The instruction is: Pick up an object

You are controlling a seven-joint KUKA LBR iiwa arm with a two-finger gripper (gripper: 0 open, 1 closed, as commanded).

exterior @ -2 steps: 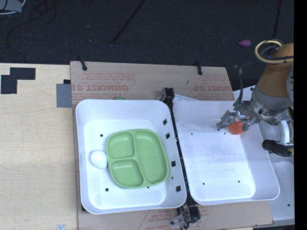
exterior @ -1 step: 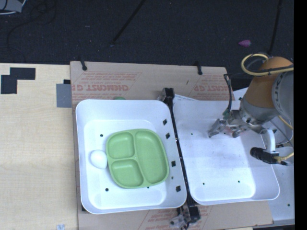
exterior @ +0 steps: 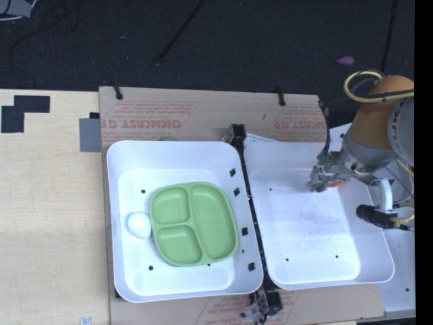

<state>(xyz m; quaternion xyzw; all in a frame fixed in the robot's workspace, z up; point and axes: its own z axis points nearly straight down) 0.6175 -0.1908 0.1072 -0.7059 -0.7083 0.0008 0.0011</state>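
Camera view, single entry, contents as they lie.

Left bin (exterior: 118, 181): green divided plate (exterior: 193, 223), three compartments, lying flat near the bin's middle. White egg-shaped object (exterior: 139, 225), touching or just beside the plate's left rim; which of the two cannot be told. These are the candidates for pick-up.

Right bin (exterior: 318, 249): no loose object made out on its floor.

Arm (exterior: 379, 124): grey with orange band, entering over the right bin's far right corner. Claw (exterior: 323, 179): low over that bin's far right part, well apart from both objects in the left bin. Whether it is released or clenched cannot be told at this size; nothing is seen in its grasp.

Risks, as judgement:
- Descent where the claw now hangs would close on bare bin floor, since both objects lie in the other bin.
- Crossing to the left bin, the claw could strike the raised divider (exterior: 247, 208) between the bins if it travels low.
- Plate: broad, shallow, flat on the floor; a pinch from above may slide off the rim or only tip it.
- Egg-shaped object: smooth and rounded, likely to roll or squirt out; the plate rim beside it crowds one side of the grasp.
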